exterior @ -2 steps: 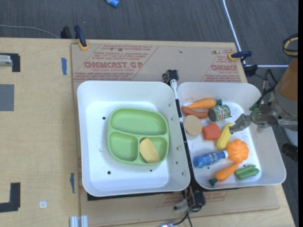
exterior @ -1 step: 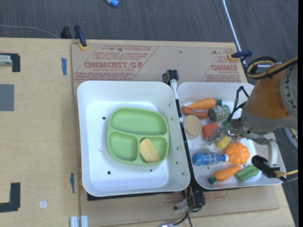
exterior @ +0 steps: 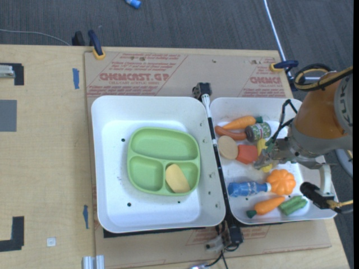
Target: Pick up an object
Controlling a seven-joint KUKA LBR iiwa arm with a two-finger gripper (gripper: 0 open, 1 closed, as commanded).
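My gripper (exterior: 268,159) hangs low over the middle of the right bin (exterior: 320,217), with the grey and orange arm reaching in from the right. It is just right of a red piece (exterior: 245,153) and over a small yellow piece (exterior: 262,145), directly above an orange pumpkin (exterior: 281,181). Around it lie a carrot (exterior: 238,123), a green-labelled can (exterior: 258,131), a tan disc (exterior: 228,148), a blue bottle (exterior: 245,189), a second carrot (exterior: 267,205) and a green vegetable (exterior: 293,205).
The left bin (exterior: 109,150) holds a green divided plate (exterior: 162,144) with a yellow food piece (exterior: 177,178) in its lower right compartment. A black clamp (exterior: 201,89) sits between the bins at the back. A small blue bottle (exterior: 130,0) lies on the floor.
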